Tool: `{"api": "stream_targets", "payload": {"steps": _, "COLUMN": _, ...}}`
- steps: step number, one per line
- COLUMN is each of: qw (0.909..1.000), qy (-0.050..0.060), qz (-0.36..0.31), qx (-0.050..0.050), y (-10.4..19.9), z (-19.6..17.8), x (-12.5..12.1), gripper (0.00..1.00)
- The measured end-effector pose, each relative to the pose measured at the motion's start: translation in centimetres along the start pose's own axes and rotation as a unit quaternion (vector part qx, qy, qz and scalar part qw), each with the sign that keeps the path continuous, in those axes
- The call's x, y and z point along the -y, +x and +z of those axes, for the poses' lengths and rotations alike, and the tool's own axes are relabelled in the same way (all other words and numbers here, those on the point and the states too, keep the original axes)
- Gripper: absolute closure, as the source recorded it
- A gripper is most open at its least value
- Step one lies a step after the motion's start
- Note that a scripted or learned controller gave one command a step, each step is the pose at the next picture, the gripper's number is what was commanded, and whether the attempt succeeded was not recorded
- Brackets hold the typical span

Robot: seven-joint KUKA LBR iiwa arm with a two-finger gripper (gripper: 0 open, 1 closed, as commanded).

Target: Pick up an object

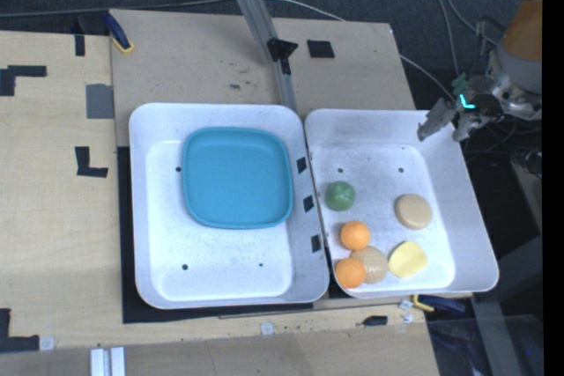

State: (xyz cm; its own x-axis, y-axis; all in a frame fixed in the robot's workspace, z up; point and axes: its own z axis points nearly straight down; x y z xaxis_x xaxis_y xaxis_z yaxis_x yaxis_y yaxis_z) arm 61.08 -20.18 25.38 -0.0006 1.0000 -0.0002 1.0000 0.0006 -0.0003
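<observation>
Over the far right corner of the right bin (379, 156), at its rim: gripper (441, 131), fingers spread apart, nothing between them. Not yet down among the objects; well apart from all of them, hanging at the bin's far edge while the whole pile sits toward its near side. Inside the right bin, six small pieces to choose from. Near the bin's left wall, about midway along it, a green ball (340, 195). Nearer along that same wall, an orange ball (355, 235), then a second orange ball (350, 272) in the bin's near left corner, touching a beige round lump (372, 264). Just beside that lump, toward the bin's near right, a pale yellow piece (407, 260). Toward the bin's right wall, standing alone, a tan round disc (412, 210), closest of the lot to the gripper. Left of the right bin, touching it side by side, the left bin (141, 129) with a blue square plate (237, 177) in it. As for progress: judged to be at the very start, nothing picked, nothing lifted. Left to do, by the look of it: choose a target, travel inward over the bin floor, descend, close on the piece, raise it clear. Probably easiest with the disc or the green ball, each free of neighbours; riskier with the crowded near-left cluster.
</observation>
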Motion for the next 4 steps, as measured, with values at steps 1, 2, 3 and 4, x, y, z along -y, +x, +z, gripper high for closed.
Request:
{"api": "stream_targets", "payload": {"steps": 1, "qw": 1.0, "qy": 0.0, "qz": 0.0, "qx": 0.0, "y": 0.0, "z": 0.0, "x": 0.0, "gripper": 0.0}}
{"api": "stream_targets", "payload": {"steps": 2, "qw": 1.0, "qy": 0.002, "qz": 0.0, "qx": -0.001, "y": 0.5, "z": 5.7, "x": 0.9, "gripper": 0.0}}
{"api": "stream_targets", "payload": {"steps": 3, "qw": 1.0, "qy": 0.003, "qz": 0.0, "qx": -0.001, "y": 1.0, "z": 11.7, "x": 0.4, "gripper": 0.0}}
{"api": "stream_targets", "payload": {"steps": 4, "qw": 1.0, "qy": 0.0, "qz": 0.0, "qx": 0.0, "y": 1.0, "z": 16.5, "x": 0.4, "gripper": 0.0}}
